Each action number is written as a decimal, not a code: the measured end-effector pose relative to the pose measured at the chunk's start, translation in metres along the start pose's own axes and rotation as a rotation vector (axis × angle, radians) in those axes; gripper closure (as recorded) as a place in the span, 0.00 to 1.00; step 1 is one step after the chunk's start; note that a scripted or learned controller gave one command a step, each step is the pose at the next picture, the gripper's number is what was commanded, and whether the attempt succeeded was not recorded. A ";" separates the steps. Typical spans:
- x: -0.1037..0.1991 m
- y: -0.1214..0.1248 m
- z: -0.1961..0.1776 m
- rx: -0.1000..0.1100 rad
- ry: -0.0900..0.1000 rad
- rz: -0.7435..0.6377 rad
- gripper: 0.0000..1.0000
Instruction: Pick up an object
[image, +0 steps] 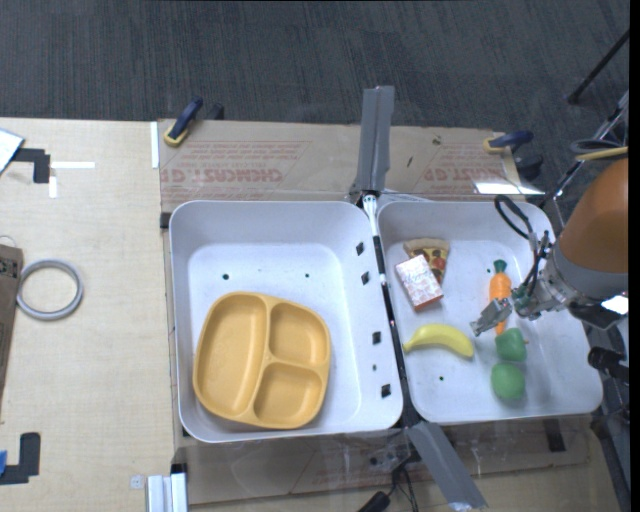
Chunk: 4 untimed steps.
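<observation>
The right bin holds several small items. An orange carrot lies near the middle, with a yellow banana to its lower left. A green round fruit and a second green fruit sit toward the front right. A red and white box and a pizza slice lie at the back left. My gripper hangs low over the bin, just below the carrot and just above-left of the upper green fruit. Nothing is visibly held.
The left bin holds a yellow divided plate. A grey divider clamp stands between the bins at the back. A tape ring lies on the bench at far left. The arm's orange band hangs over the right bin's right wall.
</observation>
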<state>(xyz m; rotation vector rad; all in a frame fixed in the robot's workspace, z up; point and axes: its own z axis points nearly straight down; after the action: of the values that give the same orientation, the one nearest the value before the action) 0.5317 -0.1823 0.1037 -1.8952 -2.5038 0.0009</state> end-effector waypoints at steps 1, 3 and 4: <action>-0.001 0.000 -0.009 -0.002 -0.001 0.003 1.00; -0.062 0.076 -0.237 -0.001 -0.003 0.215 1.00; -0.024 0.055 -0.248 0.001 -0.002 0.280 1.00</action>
<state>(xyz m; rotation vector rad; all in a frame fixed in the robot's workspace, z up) 0.5910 -0.1908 0.3512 -2.2263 -2.2159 0.0037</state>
